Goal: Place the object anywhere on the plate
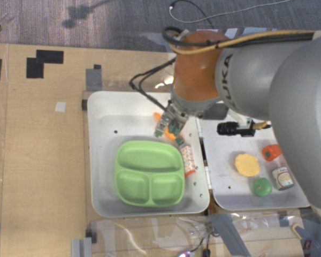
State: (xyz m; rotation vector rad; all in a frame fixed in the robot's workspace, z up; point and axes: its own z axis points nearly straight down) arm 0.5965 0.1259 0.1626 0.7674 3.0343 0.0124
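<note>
A pale wooden bench (37, 159) fills the lower part of the camera view, with grey carpet along the top edge and black cables trailing across it. The big grey arm with its orange band (198, 68) comes in from three o'clock and reaches over the seam between the two shallow white bins. The left white bin (104, 116) holds a light green plastic plate with three compartments (149, 172), lying toward the bin's six o'clock side. The right white bin (224, 194) carries a flat yellow round piece (247, 165), a green round toy fruit (262, 187) at five o'clock of it, a small orange-red item (271, 152) at two o'clock, and a small grey-topped can (282, 178) at the far right. The claw (168, 126) hangs just off the plate's one o'clock corner; whether it is apart or together I cannot tell. A small white-and-orange packet (188, 159) lies on the left bin's floor, touching the plate's three o'clock rim, just below the claw.
</note>
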